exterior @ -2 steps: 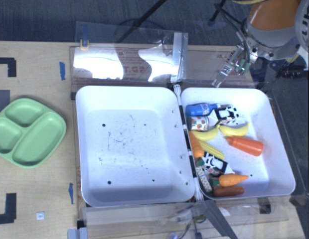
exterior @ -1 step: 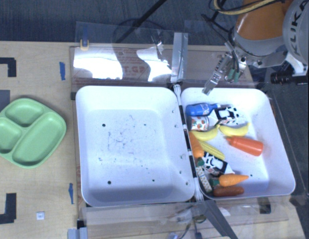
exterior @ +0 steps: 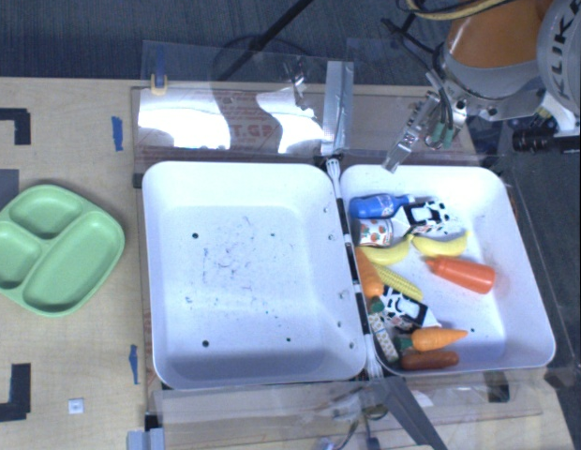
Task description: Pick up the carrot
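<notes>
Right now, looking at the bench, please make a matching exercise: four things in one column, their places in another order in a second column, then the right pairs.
Things:
1. carrot
2. green plate
3. blue bottle
4. gripper

Places:
A. above the right bin's far edge
B. on the bench, left of both bins
C. near front of right bin
D. near back of right bin

Pairs: 1-C, 2-B, 3-D, 4-A

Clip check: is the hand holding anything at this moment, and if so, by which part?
Nothing is held. The hand hangs above the far rim of the right bin with nothing between its fingers. The carrot lies in that bin near its front edge, untouched.
</notes>
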